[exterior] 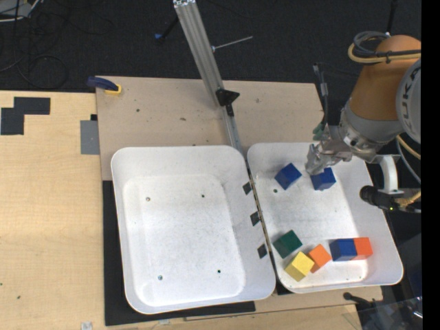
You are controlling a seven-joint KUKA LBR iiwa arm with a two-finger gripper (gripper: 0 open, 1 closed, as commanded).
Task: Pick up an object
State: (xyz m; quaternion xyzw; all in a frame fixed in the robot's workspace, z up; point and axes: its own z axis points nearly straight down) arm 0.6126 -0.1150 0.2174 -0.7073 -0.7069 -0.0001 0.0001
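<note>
White plastic formed the two shallow bins; the left bin held no blocks, and the right bin carried all the small cubes. The grey and orange arm reached in from the right, and its gripper stood low over the far part of the right bin, just above a blue cube. Whether it was open or closed on the cube, I could not tell. A second blue cube lay just beside. These cubes looked light, stiff and smooth, probably wood or plastic, so two opposite flat faces seemed the best place to take hold. On the arm only part of a dark letter showed, not readable.
</note>
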